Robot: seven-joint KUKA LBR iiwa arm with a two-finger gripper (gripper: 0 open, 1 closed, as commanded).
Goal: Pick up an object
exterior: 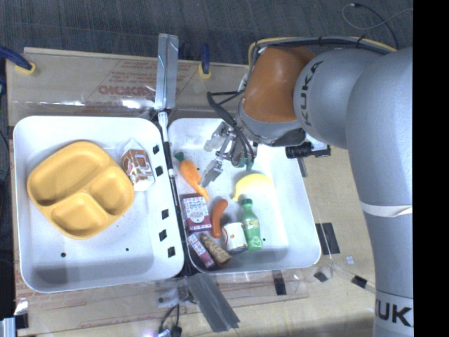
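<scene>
A: Your tool hangs over the upper part of the right bin, with the grey arm reaching in from the right. Its fingers look spread, with bare white floor between them. Nothing is gripped, so I judge you are in the approach step, not the lift.

B: What can you take? Start at the near end.

A: Nearest you, by the right bin's front wall, lie a dark packet and a brown bar, touching. Just behind them stand a small can and a green bottle, side by side. Next come a maroon box and a small sausage beside it. Then the lemon, just beside the tool on its right, and the carrot, just left of it. In the left bin you have a yellow divided tray and a small carton, well apart from the tool.

B: So which one?

A: The carrot or the lemon, I would say; both are close. You need to shift sideways until the fingers straddle one, descend, then close. The carrot lies near the dividing wall, so watch that side.
</scene>
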